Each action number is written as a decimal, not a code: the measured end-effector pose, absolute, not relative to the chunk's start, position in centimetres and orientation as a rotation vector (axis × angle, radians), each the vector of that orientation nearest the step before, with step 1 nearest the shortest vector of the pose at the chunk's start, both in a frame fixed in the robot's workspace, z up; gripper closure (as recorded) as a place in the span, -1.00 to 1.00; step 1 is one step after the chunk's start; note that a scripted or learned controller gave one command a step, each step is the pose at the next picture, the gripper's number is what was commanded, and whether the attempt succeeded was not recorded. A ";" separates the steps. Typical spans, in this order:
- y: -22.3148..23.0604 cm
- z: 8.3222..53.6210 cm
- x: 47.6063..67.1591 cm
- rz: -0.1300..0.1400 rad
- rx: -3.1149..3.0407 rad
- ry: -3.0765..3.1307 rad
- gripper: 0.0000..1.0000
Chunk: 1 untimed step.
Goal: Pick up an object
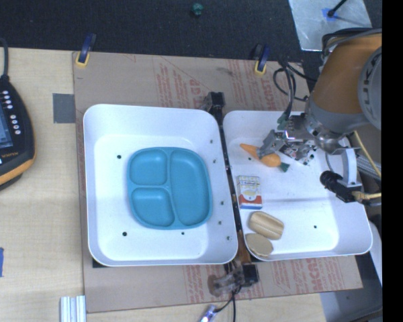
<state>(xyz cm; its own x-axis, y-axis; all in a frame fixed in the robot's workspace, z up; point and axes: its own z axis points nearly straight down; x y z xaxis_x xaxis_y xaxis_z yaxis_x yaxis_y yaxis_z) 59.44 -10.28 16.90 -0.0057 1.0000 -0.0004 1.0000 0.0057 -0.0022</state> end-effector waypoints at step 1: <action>-10.0 9.1 63.0 0.009 -2.212 -2.228 -1.00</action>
